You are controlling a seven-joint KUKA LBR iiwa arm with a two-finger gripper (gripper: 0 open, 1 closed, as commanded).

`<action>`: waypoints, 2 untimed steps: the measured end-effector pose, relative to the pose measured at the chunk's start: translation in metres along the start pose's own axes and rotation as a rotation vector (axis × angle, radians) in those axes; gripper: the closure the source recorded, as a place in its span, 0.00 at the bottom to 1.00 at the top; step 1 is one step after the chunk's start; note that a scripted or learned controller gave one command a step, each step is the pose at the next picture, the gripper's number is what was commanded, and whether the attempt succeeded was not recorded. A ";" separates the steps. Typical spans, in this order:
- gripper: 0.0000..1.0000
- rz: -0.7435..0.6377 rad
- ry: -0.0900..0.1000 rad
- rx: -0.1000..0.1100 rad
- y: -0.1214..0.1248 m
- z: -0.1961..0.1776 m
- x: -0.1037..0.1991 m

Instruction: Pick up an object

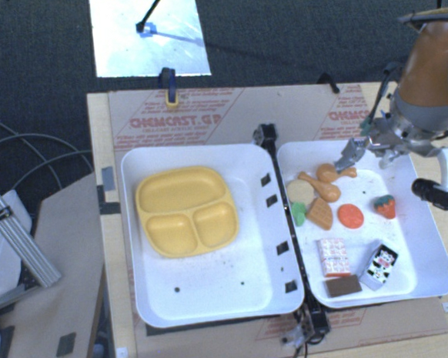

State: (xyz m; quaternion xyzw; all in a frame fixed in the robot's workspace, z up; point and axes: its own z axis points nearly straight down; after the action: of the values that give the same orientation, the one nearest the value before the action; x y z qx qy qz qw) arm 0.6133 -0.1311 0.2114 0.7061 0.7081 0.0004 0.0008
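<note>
Chicken drumstick (pixel 322 186) just below-left of pincer (pixel 351 154); pincer state unclear.

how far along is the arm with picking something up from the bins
Nothing looks picked yet. The gripper is low at the far edge of the right bin, beside the drumstick. Lifting an object clear is what's left.

The arm (pixel 430 65) reaches in from the right, orange band up high, wrist angled down-left, claw (pixel 351 155) hanging low with nothing between its fingers.
</note>
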 end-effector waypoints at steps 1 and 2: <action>0.00 0.000 0.004 0.004 0.025 0.131 -0.012; 1.00 -0.001 0.000 -0.001 0.027 0.116 -0.014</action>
State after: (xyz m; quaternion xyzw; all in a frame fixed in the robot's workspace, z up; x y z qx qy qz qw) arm 0.6404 -0.1446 0.0953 0.7056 0.7086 0.0009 0.0011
